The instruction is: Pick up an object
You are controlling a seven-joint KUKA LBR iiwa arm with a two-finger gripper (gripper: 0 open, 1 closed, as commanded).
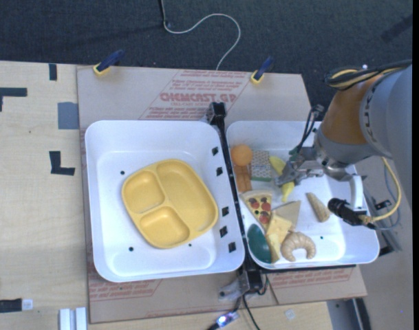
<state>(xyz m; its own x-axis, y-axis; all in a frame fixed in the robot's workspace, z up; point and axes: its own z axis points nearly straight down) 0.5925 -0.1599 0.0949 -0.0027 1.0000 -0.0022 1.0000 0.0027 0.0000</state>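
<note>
Hovering pincer (289, 177) above toy food (278, 215), right bin (360, 253).

smooth glossy white plastic bins (99, 150), matt yellow plastic tray (169, 203), brown cardboard (188, 98) beneath, pale wood bench (23, 218).

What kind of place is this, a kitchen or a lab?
Probably a robot lab: two white bins on a cardboard-covered bench, toy food like a croissant, a yellow divided plate, and the gripper reaching in.
</note>
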